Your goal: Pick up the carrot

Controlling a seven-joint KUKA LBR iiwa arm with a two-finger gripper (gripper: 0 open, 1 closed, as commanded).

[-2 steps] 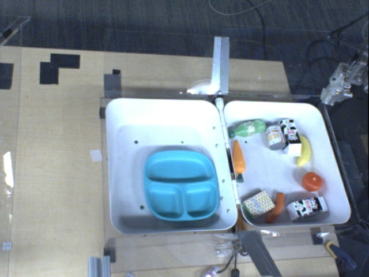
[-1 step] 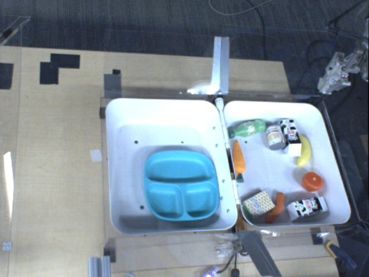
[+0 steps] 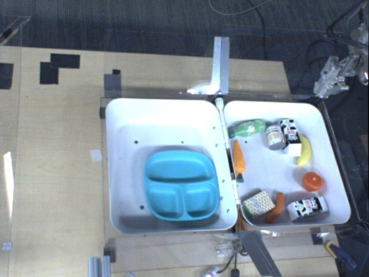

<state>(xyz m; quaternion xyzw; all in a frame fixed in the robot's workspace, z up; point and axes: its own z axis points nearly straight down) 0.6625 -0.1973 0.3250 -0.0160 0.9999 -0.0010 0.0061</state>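
The carrot (image 3: 237, 157) is a short orange piece lying lengthwise against the left wall of the right bin (image 3: 328, 133), just below a green bottle (image 3: 248, 128). My gripper (image 3: 333, 78) hangs outside the bins, beyond the right bin's far right corner and well away from the carrot. Nothing is seen in it.
The right bin also holds a small can (image 3: 274, 137), a black-and-white carton (image 3: 288, 130), a banana (image 3: 304, 151), a red-orange round fruit (image 3: 312, 181), a sausage (image 3: 277, 206), a patterned box (image 3: 258, 202) and another carton (image 3: 307, 208). A blue divided plate (image 3: 181, 183) lies in the left bin (image 3: 124, 154).
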